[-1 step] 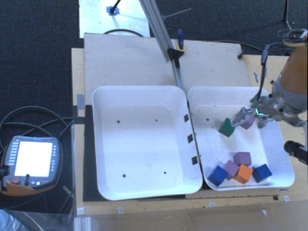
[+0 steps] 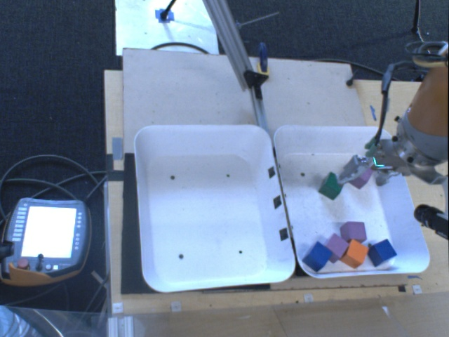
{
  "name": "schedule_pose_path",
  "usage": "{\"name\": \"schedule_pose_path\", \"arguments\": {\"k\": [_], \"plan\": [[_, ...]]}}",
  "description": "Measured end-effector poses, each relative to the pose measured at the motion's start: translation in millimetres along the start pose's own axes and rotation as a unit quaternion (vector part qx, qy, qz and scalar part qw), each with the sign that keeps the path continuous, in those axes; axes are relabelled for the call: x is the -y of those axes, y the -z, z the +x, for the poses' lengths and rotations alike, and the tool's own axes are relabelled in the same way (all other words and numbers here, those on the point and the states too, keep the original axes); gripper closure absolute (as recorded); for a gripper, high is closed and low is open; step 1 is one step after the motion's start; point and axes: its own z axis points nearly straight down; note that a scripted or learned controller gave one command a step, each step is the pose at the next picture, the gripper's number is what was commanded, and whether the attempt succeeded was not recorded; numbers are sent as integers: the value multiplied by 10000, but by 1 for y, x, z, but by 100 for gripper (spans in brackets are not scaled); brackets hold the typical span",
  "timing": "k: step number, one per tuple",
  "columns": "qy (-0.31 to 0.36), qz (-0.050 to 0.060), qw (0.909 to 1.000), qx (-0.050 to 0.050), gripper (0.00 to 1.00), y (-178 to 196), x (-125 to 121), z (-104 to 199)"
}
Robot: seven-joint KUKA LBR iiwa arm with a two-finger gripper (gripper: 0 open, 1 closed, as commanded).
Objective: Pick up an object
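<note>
A grey handheld control pendant with a bright white screen (image 2: 43, 239) lies on the dark carpet off the bench's left edge, black cables (image 2: 42, 170) looping around it. A slanted silver metal pole (image 2: 228, 30) crosses the bench's far edge, a small blue clamp (image 2: 263, 55) beside it.

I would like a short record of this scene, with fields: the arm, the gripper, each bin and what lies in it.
arm: grey with orange band, reaching in from the right
gripper: over the right bin, beside the green block and a purple block
left bin: white, shallow
right bin: holds those two blocks, and a cluster near its front rim: two blue blocks, two purple blocks, orange block
</note>
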Motion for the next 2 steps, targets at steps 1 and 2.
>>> {"name": "schedule_pose_path", "arguments": {"k": [1,2], "plan": [[-5,27,10000,-1,0,-59,-7,-1],[-5,28,10000,-4,0,-121,-10,4]]}}
